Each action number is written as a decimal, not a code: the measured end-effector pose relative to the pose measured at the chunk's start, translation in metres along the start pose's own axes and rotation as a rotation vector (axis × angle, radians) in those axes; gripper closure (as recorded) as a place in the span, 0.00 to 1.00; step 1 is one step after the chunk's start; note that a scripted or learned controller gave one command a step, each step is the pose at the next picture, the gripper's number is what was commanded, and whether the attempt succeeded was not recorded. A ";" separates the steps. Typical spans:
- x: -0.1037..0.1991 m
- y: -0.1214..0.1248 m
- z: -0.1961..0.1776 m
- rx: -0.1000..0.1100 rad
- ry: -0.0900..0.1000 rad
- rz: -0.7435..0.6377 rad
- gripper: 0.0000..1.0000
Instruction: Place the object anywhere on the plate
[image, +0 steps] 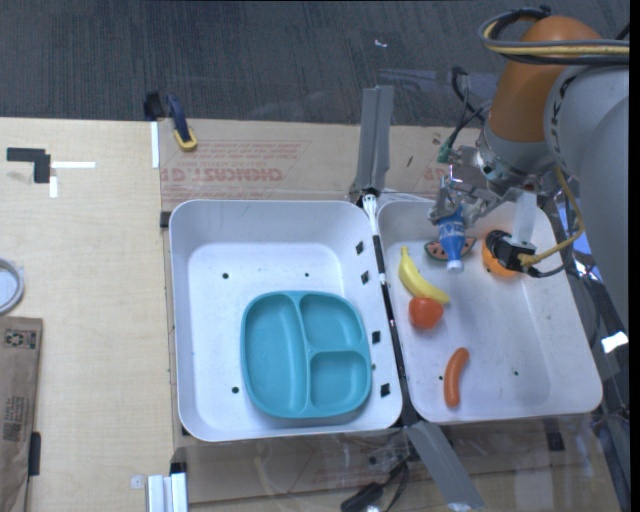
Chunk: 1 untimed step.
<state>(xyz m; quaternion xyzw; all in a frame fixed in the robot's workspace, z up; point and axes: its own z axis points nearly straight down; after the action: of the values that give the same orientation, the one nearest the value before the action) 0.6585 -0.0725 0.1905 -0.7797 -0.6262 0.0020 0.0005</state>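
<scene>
Pale wood covers the bench (80, 300) we look down on, with dark carpet beyond its far edge and a strip of brown cardboard (250, 165) lying flat behind the bins. Two shallow white bins sit side by side, touching along a central divider.

We see the left bin (200, 250) holding a teal plate (305, 353) with three compartments — one long section on its left, two smaller ones on its right. Nothing rests on the plate.

We find the loose items in the right bin (540, 350). A yellow banana (418, 279) lies near the bin's left wall, and a red tomato (425, 313) sits just beside its lower end, apparently touching it. A reddish-orange sausage (454, 376) lies well apart from them, nearer the front of the bin. An orange round object (497, 252) with a dark patch sits toward the back, partly behind cables.

We see the grey arm with its orange band (535, 85) reaching in from the right, the gripper (453, 222) hanging over the back-left corner of the right bin. A blue-and-white item (452, 243) sits directly under it, beside a small dark red piece — whether the fingers are closed on it we cannot tell.
</scene>
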 end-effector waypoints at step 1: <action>0.023 -0.080 0.000 0.000 0.001 -0.045 1.00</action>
<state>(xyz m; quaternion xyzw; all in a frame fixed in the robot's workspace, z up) 0.5857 -0.0327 0.1907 -0.7654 -0.6436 0.0016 0.0007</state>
